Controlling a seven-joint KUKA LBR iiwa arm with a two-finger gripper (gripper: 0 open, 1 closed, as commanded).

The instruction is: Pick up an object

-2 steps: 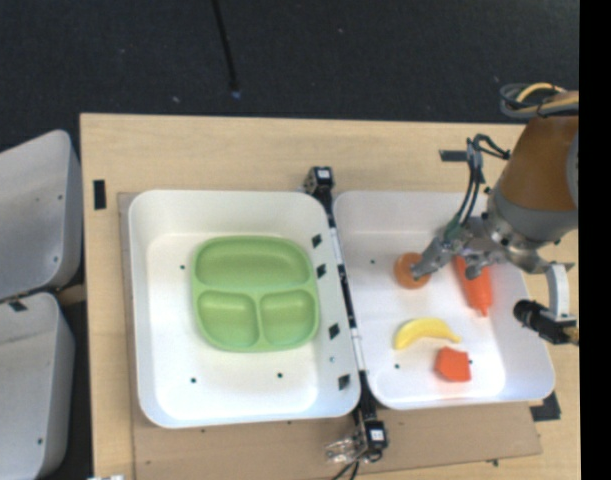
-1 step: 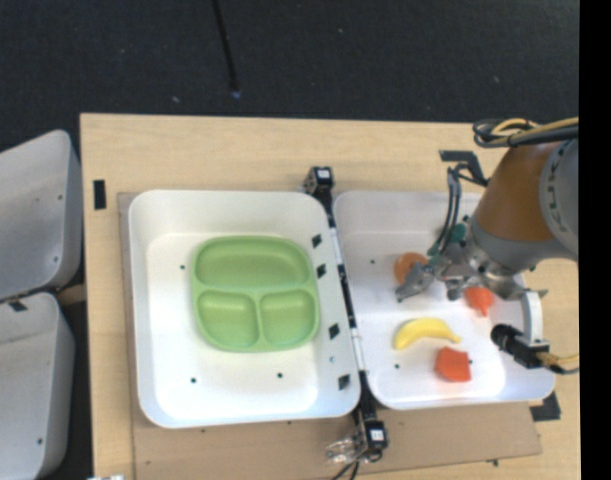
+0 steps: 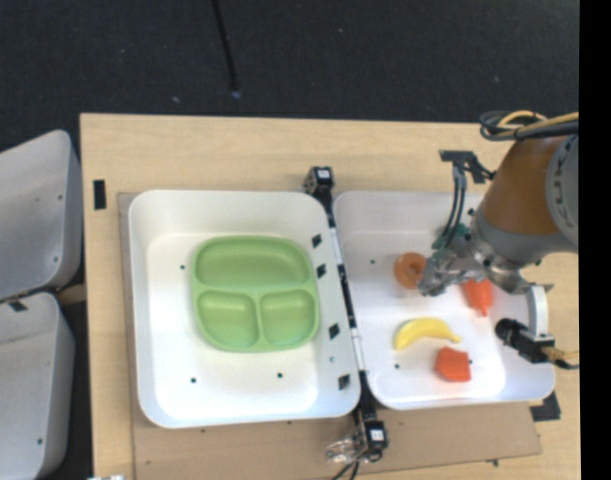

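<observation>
Camera view: two shallow white bins. The left bin [image 3: 155,388] bears one green three-compartment plastic tray [image 3: 254,292]. The right bin [image 3: 385,218] bears four things: one round orange-brown piece [image 3: 410,268], one yellow banana [image 3: 424,333], one red chunk [image 3: 452,364], one orange-red piece [image 3: 478,295]. The gripper [image 3: 437,276] hangs just beside the round piece; whether it grips cannot be told.

Well left of the claw [image 3: 437,280]: a green divided plate [image 3: 255,293], flat in the left white bin [image 3: 155,368], one broad compartment on its far side and two smaller ones on its near side. Directly beneath the claw: the right white bin [image 3: 385,218]. Between plate and claw: black clips [image 3: 337,298] along the seam where the bins meet. Under both bins: a pale wooden bench [image 3: 235,148]. Farthest left of the claw: two white panels [image 3: 25,228]. Beyond the bench: dark floor with a thin cable [image 3: 220,28].
</observation>
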